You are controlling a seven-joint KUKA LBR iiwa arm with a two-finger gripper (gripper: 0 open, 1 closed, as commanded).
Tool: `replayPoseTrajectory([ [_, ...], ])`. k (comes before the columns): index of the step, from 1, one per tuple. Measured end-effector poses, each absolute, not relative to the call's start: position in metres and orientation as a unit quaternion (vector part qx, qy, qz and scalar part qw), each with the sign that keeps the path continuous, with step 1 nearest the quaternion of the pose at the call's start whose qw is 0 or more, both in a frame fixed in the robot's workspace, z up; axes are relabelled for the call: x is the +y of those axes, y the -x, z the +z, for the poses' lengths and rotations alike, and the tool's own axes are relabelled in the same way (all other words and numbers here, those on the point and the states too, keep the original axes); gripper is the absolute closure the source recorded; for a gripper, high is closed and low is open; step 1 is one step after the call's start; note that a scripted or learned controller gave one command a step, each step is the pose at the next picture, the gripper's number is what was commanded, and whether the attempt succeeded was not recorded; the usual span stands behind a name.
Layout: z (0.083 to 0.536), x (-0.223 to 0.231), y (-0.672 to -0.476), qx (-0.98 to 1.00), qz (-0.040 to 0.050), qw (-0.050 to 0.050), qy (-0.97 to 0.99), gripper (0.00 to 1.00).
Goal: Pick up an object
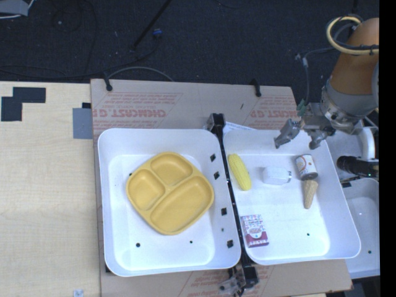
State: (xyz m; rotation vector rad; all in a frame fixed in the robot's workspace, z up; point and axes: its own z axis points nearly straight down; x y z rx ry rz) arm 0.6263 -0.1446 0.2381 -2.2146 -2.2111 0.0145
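Small white object hard to identify, right bin, pincer spread above far rim, arm cropped.

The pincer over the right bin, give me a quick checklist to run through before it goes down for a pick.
1. Pincer holds nothing: ok, fingers apart with nothing between them.
2. Pincer inside the right bin outline: ok, over the far edge.
3. Target directly below: not ok, the small can and white cup sit nearer the camera.
4. Objects spaced for a grasp: not ok, the ice cream cone touches the can.
5. Corn and carton out of the way: ok.
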Motion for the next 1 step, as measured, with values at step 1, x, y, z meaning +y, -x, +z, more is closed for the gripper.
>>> replayPoseTrajectory([
  [1,0.2468,-0.1445,-0.6286,-0.707,0.0004,0.0,0.707,0.0],
])
